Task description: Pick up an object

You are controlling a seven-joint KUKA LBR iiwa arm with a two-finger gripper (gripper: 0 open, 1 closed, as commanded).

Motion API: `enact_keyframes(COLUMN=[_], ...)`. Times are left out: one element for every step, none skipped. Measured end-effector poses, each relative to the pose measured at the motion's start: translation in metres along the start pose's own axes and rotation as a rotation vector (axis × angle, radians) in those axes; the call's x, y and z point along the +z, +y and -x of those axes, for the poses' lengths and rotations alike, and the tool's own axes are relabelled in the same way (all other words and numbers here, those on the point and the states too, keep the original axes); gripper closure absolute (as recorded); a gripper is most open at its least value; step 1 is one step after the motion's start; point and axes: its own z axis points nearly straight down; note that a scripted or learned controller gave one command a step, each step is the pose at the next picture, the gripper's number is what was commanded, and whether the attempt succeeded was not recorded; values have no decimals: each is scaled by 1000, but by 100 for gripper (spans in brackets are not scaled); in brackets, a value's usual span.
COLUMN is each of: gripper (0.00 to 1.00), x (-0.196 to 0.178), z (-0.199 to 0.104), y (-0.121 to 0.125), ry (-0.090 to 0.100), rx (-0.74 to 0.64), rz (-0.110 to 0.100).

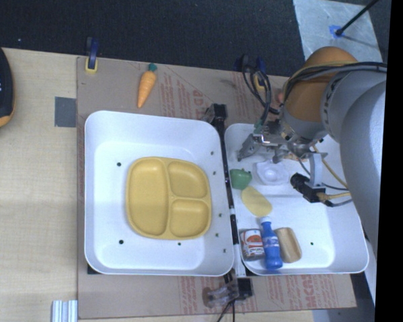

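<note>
My gripper hangs over the far end of the right bin, its fingers spread open with nothing gripped between them. Just below it lies a small pale, see-through object. A green item sits at the bin's left wall, and a pale yellow piece lies beside it. Along the near wall sit a red and white can, a blue bottle and a tan block.
The left bin holds a yellow divided plate. A toy carrot lies on the bench behind that bin. A black device sits at the far left edge. Cables trail behind the right bin.
</note>
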Motion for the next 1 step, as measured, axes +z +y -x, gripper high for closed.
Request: enact_keyframes(gripper=[0], x=[-107], z=[-56], y=[-11], ry=[2], rx=[-4], rz=[6])
